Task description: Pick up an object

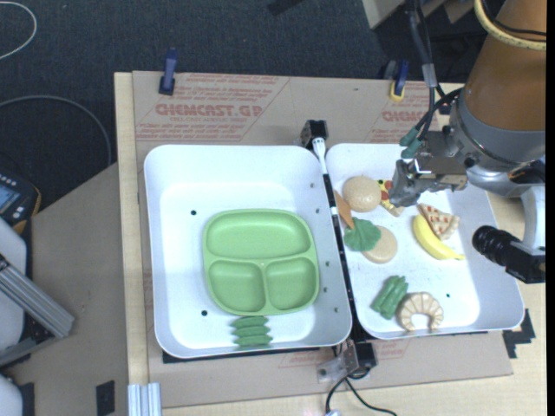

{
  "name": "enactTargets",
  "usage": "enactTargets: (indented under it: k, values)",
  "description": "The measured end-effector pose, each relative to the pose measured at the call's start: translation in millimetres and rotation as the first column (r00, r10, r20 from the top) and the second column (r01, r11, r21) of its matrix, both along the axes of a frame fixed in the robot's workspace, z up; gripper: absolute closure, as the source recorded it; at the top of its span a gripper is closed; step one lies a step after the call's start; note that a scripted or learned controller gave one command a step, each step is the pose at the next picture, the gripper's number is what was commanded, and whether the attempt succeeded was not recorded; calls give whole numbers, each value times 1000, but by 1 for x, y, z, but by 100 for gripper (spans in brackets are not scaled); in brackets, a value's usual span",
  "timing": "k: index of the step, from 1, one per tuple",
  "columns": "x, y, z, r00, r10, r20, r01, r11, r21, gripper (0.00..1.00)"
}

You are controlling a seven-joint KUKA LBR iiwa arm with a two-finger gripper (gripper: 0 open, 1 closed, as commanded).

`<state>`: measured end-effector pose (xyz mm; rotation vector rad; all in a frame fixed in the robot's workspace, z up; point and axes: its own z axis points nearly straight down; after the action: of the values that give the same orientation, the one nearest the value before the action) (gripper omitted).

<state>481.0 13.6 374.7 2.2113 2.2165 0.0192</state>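
Note:
My gripper (399,194) hangs low over the back of the right bin (494,306), just right of a tan bun (362,193) and left of a pizza slice (439,220). A small reddish piece (389,204) shows right under its tip; whether they touch is unclear. Other toy foods lie in this bin: a yellow banana (434,240), an orange carrot (343,211), a green leafy piece (359,231) on a round beige cookie (384,247), a green pickle (389,295) and a croissant (421,310).
The left bin (169,232) holds a green divided plate (259,261) and a small ribbed green piece (251,330) near its front wall. A black bar (328,189) runs between the bins. The arm's grey body (507,102) looms over the right bin's back corner.

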Motion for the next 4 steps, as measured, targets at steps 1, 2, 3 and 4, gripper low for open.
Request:
enactTargets:
  k: [1,2,3,4]
  values:
    - [-2,-32,-16,1000,-6,-18,6,1000,-2,100]
    - [-1,49,62,1000,7,-5,-7,1000,2,100]
    - [-3,25,-32,1000,-6,-26,6,1000,-3,100]
    - [-3,-28,-89,1000,-9,-24,9,1000,-2,100]
